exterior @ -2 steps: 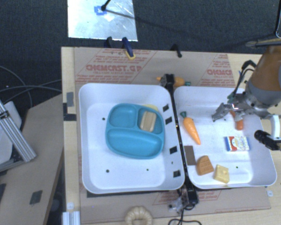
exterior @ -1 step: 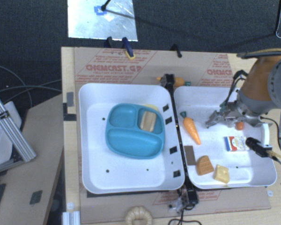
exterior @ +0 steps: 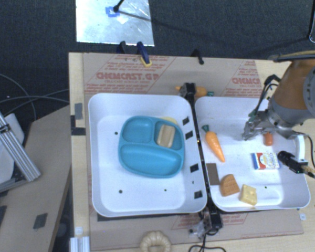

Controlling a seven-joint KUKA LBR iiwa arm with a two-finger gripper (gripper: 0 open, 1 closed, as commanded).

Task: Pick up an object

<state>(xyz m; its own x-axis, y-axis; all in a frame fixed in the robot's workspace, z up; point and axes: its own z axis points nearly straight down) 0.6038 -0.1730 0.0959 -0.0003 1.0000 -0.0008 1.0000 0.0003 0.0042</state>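
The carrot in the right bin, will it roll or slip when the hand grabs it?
The carrot looks like a smooth plastic toy, so probably light and stiff. Its round, tapered body may roll in a curve if nudged. The narrowing tip could squirt out of a pinch, so the thicker end near the green top seems safer.

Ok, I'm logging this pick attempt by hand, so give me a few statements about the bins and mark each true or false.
1. The blue plate lies in the left bin. True.
2. The carrot lies on the blue plate. False: it lies in the right bin, near the divider.
3. The claw is over the right bin. True.
4. The cracker sits in the left bin. False: it sits in the right bin, beside the bread piece.
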